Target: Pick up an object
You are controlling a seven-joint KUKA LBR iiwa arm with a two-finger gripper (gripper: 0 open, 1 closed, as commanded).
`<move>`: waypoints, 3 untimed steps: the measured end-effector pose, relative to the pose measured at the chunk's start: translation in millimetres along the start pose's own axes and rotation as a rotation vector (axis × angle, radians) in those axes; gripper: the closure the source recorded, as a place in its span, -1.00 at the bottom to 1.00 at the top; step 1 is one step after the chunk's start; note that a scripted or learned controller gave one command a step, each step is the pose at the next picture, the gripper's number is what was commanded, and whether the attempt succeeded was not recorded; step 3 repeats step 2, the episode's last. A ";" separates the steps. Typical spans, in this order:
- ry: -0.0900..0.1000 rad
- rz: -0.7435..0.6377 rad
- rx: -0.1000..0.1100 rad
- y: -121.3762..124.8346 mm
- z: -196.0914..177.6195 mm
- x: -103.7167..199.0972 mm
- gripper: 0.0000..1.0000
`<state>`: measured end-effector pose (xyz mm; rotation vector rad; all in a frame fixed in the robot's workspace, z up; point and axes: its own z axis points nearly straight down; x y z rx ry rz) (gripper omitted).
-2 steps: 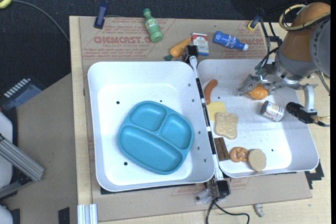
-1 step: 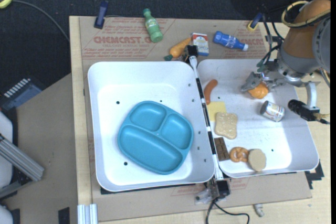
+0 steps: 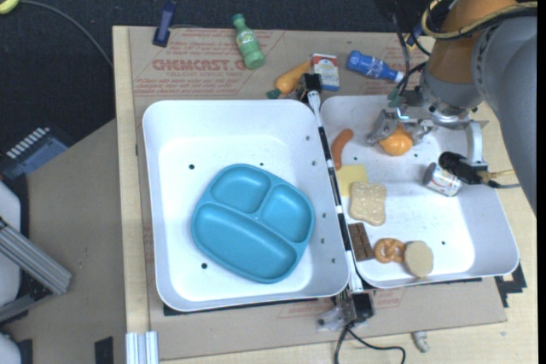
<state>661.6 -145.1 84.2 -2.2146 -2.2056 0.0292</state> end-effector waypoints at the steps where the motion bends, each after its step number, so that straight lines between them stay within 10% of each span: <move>1: 0.001 -0.006 -0.028 4.3 -54.9 39.9 1.00; 2: 0.003 -0.006 -0.024 -48.2 -100.1 88.6 1.00; 3: 0.003 -0.006 -0.024 -48.2 -100.1 88.6 1.00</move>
